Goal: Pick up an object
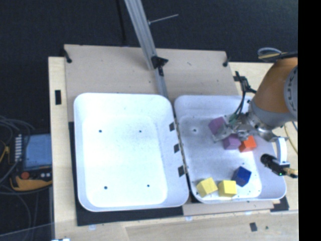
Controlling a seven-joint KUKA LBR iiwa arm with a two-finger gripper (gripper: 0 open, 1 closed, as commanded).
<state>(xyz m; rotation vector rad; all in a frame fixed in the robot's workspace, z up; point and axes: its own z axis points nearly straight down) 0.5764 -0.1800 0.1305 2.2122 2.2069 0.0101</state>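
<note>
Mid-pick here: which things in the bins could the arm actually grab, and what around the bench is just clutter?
Pickable, all in the right bin:
- two purple blocks, right by the gripper
- orange block
- blue block
- two yellow blocks

Just lying about:
- left bin
- metal rail behind the bins
- blue box with cables off the bench's left side

You had a grey metal rail (142, 30) slanting down over the pale wooden bench (195, 70) toward the bins. Off the bench's left edge sat a blue-screened control pendant (36, 152) among black cables (11, 127).
</note>
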